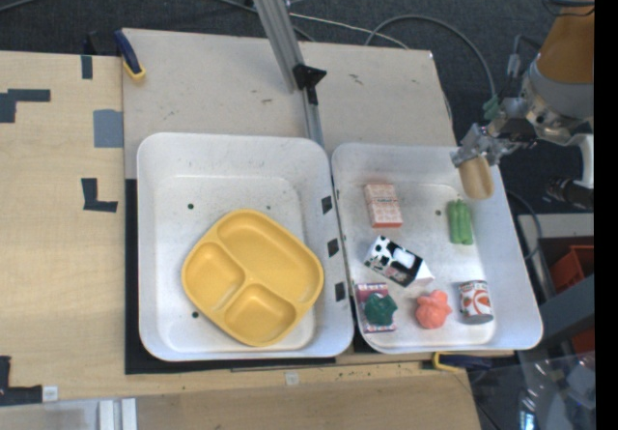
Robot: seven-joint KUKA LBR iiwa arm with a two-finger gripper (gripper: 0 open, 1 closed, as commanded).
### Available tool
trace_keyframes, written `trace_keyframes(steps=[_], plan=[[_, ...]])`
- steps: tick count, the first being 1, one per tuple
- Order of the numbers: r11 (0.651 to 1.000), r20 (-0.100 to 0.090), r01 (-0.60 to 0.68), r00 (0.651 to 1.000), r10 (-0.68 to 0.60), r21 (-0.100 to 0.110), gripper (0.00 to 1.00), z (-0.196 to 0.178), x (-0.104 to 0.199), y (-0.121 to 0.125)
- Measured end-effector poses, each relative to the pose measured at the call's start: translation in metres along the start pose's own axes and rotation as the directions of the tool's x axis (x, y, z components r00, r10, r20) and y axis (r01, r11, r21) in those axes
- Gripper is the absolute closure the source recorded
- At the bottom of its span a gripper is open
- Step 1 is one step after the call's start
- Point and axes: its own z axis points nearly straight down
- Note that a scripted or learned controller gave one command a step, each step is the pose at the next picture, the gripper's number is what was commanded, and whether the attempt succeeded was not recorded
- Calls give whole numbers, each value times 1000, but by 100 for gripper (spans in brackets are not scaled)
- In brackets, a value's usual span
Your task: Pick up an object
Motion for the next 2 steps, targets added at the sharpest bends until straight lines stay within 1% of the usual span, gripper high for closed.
trace_keyframes(steps=[1, 2], plan=[[1000, -1, 3, 1000, -3, 2, 100, 4, 43, -7], [1000, -1, 5, 1000, -5, 3, 100, 13, 103, -21]])
